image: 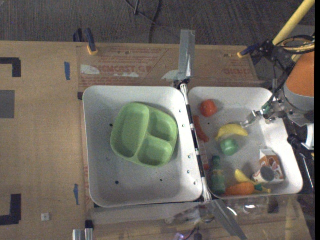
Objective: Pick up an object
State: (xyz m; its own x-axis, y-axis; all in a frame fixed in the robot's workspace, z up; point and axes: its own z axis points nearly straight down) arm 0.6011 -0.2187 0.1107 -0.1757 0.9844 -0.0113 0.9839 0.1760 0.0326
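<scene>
Picking the toy banana (232,131) looks like the best bet, as it lies in the right bin (250,95) just beside the hand (251,118), with a green ball (229,146) close below and a red tomato (208,108) up-left. I cannot tell how far the hand's grip is open; nothing shows in it. It should descend squarely across the banana's narrow width, clear of the ball.

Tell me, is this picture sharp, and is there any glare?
In the camera view the picture is soft throughout: the toy tomato and banana have fuzzy edges, the white bins look bright and washed out, and the arm's orange band is blurred.
</scene>
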